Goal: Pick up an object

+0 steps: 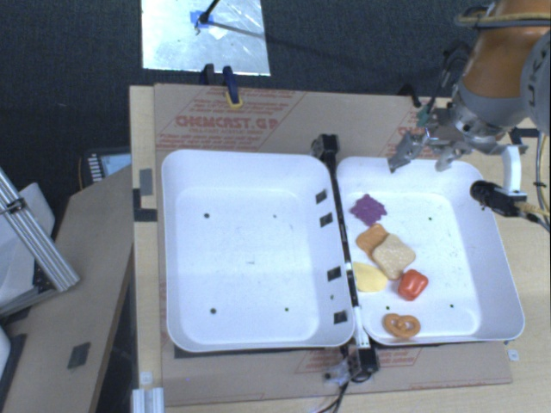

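Right bin (482, 231) held the items, clustered near its left wall, the bread slice (393, 255) central. My gripper (424, 152) hung spread and empty over the far rim: approach step. Next I judged a descent onto the bread necessary.

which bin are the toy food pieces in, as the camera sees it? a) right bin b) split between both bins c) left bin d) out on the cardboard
a: the purple piece, bread slice, red pepper and pretzel all lie in the right bin, near its left wall.
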Available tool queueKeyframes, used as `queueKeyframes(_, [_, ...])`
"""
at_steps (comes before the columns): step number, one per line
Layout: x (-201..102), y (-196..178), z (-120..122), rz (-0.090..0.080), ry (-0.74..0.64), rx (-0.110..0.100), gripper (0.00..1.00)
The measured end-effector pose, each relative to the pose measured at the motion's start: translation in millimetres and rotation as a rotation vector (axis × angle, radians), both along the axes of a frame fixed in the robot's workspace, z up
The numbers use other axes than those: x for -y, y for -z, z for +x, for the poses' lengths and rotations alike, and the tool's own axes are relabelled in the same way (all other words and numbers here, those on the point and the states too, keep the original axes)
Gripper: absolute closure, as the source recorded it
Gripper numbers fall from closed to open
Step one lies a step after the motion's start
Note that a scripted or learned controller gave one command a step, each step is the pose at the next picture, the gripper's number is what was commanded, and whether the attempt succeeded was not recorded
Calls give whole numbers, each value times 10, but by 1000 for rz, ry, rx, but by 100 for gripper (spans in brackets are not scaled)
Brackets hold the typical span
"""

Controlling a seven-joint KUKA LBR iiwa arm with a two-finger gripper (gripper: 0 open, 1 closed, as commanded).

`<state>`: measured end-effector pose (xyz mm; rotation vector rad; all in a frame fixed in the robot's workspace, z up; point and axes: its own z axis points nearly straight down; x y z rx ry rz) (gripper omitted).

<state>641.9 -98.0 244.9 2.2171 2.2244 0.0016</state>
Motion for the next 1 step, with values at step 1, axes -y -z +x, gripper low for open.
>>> queueKeyframes(1, [-28,-1158,89,-3,-3,15,0])
